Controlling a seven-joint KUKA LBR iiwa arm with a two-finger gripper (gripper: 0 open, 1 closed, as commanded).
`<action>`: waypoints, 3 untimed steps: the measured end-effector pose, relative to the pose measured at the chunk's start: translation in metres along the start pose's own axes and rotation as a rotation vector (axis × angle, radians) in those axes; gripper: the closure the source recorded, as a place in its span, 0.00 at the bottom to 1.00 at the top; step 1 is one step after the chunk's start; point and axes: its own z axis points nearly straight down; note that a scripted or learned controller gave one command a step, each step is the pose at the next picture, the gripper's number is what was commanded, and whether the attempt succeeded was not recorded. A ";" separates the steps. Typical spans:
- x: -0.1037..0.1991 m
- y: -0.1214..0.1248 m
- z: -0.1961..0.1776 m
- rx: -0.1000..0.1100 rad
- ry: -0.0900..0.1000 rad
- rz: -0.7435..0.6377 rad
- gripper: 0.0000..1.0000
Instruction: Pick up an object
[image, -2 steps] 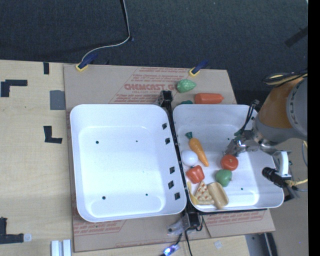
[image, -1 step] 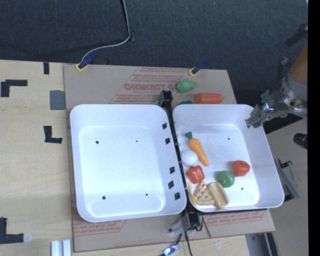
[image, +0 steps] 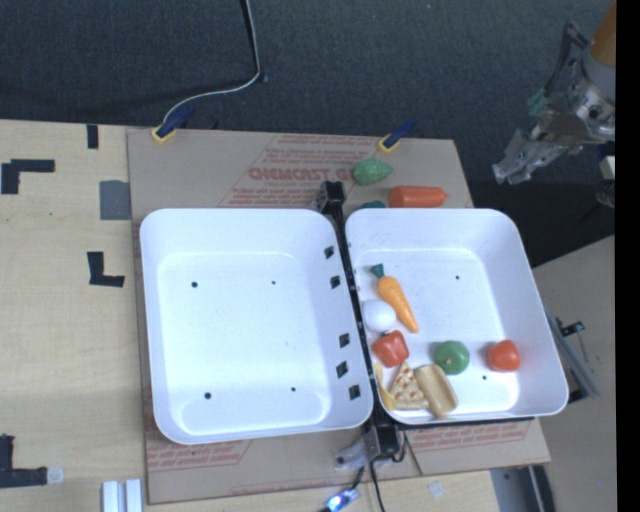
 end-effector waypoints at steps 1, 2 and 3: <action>0.012 -0.008 -0.089 0.004 0.001 0.003 1.00; 0.019 -0.038 -0.178 0.003 0.001 0.005 1.00; -0.008 -0.073 -0.183 0.013 0.002 0.008 1.00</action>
